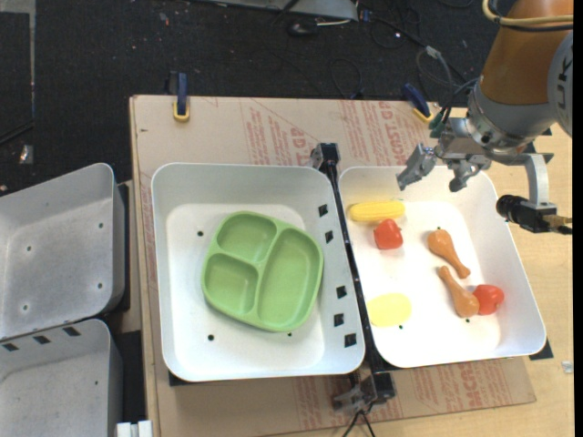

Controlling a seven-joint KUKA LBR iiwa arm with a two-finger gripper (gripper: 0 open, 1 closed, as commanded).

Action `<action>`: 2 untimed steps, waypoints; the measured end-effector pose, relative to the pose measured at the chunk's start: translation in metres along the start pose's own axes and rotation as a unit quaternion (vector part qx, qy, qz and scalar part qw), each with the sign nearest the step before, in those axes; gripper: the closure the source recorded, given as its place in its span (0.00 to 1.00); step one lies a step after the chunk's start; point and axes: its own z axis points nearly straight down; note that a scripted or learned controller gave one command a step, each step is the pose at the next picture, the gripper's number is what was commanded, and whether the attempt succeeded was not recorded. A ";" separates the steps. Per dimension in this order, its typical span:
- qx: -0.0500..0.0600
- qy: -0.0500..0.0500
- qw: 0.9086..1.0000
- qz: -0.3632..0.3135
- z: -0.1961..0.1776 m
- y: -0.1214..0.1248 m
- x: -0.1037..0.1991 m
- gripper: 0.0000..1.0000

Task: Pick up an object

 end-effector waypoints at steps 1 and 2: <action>-0.005 -0.001 1.000 -0.001 -0.006 0.002 0.000 0.00; -0.002 0.000 1.000 -0.001 0.056 0.006 0.006 0.00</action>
